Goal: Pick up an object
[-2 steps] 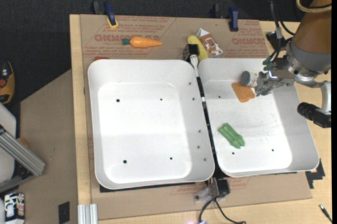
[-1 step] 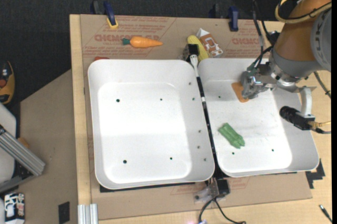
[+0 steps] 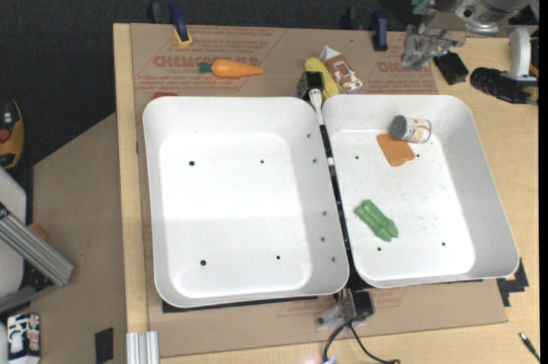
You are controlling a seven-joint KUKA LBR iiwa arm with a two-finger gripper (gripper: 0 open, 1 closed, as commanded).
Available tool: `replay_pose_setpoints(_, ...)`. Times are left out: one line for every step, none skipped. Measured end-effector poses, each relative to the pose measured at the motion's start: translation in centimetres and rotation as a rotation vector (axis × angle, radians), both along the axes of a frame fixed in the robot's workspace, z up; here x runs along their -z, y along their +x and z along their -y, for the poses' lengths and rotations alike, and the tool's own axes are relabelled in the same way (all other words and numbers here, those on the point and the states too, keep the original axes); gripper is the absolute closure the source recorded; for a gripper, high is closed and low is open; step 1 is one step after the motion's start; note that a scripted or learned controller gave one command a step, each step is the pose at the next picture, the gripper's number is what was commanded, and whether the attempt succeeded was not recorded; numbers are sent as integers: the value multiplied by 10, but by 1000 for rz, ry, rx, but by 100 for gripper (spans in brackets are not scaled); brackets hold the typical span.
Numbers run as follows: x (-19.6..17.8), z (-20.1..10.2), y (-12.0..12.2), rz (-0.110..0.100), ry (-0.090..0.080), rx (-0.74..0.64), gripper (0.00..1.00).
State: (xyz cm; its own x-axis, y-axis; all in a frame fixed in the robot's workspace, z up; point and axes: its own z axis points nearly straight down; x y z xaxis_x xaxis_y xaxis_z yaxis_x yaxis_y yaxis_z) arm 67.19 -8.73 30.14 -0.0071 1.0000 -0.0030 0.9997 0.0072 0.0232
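Note:
The right bin [image 3: 479,182] holds three things. A small cylinder with a grey end and pale label [image 3: 411,129] lies on its side near the back. A flat orange piece [image 3: 396,151] touches it just in front. A green lumpy object [image 3: 377,220] lies nearer the front. My gripper [image 3: 418,52] hangs above the board behind the right bin's back rim, apart from all three, with nothing visibly in it.
The left bin [image 3: 171,208] lies beside the right one. Behind the bins on the board lie a toy carrot [image 3: 231,68], a yellow banana-like piece [image 3: 318,71], a brown packet [image 3: 343,73] and a black marker [image 3: 312,86]. Blue clamps [image 3: 181,25] grip the board's back edge.

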Motion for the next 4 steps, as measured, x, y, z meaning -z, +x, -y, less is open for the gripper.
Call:
replay_pose_setpoints(-1,57,-113,-27,2,16,100)
replay_pose_setpoints(-7,-98,-187,-27,9,-9,100)
replay_pose_setpoints(45,-20,-194,-30,2,16,100)
replay_pose_setpoints(29,114,-194,-19,-6,21,100)
